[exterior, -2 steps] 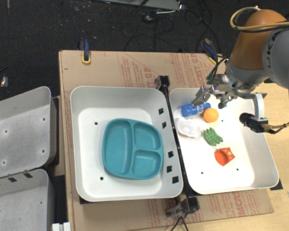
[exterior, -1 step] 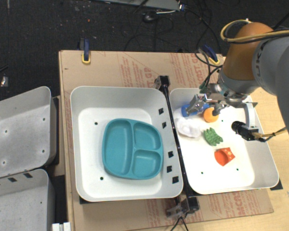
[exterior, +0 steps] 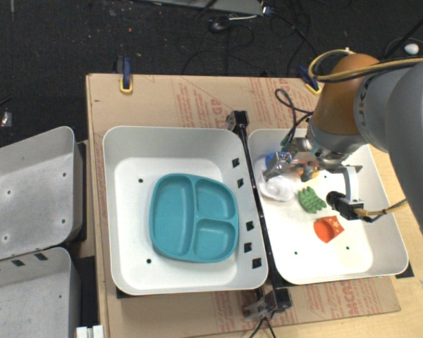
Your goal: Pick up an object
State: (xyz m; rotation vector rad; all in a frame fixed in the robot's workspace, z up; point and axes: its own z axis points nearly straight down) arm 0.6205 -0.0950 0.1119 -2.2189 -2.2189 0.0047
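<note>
The gripper hangs low over the right bin, near its left wall, just above a whitish object; its grip cannot be told (the wrist hides it). A green object and an orange one lie nearby. This looks like the reach; next comes a closing pinch and lift.

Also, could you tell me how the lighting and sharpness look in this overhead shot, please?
Camera view: even, diffuse light; the white bins look bright, without harsh glare. Soft shadows lie beside the teal tray and under the arm. The green and orange objects are slightly soft; the gripper area is cluttered and hard to resolve.
</note>
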